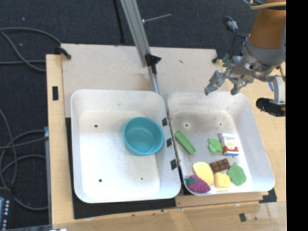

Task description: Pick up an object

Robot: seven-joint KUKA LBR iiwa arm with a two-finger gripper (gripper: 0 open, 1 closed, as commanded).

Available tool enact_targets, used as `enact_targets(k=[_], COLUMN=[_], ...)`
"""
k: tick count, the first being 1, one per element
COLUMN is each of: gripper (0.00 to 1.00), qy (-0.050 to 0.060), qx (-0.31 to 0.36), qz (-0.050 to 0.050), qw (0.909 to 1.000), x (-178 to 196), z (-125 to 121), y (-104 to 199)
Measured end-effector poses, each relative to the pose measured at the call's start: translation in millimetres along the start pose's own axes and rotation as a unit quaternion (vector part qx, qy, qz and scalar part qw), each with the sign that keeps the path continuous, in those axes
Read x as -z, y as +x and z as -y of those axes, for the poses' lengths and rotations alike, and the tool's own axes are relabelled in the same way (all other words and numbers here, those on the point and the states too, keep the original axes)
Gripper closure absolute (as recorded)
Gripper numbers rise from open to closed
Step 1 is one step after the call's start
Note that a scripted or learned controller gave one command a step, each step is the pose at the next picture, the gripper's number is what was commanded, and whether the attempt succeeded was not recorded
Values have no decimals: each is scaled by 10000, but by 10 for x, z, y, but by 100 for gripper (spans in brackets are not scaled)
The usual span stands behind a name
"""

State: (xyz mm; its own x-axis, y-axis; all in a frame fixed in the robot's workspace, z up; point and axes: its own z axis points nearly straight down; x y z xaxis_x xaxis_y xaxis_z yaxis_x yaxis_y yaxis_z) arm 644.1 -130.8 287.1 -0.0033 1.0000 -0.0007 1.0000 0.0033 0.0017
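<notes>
Desk (106, 66): a pale wooden surface on which two shallow white bins are set side by side, touching along their inner edges.

Left bin (86, 105): one item is held, a teal bowl (143, 135), standing upright near the bin's middle, toward its right side.

Right bin (250, 114): a group of small toy foods is gathered in the near half. A green elongated piece (185, 142) is laid at a slant close to the inner wall. A small green leafy piece (214, 145) is placed just beside a small white carton (230, 144) with a red and blue print. A brown chocolate bar (220, 165) is seen near the middle of the cluster, touching a yellow rounded piece (203, 172) on its left. A purple bunch of grapes (198, 183) is lodged in the near left corner, against the yellow piece. A smaller yellow block (222, 180) and a green lumpy piece (237, 174) are set toward the near right. The far half of the bin is bare.

Arm: a grey arm with an orange band is seen at the upper right. The gripper (222, 87) is held above the far rim of the right bin, well apart from the toy foods. The jaws are spread, and nothing is seen between them.

A metal post (137, 28) is fixed at a slant behind the bins.
</notes>
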Motion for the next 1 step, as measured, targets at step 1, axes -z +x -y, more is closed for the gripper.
enact_targets(k=[1], gripper=[0], qy=[1], qx=[2], qz=[3], qw=[10000], x=[0], z=[0], y=[-1])
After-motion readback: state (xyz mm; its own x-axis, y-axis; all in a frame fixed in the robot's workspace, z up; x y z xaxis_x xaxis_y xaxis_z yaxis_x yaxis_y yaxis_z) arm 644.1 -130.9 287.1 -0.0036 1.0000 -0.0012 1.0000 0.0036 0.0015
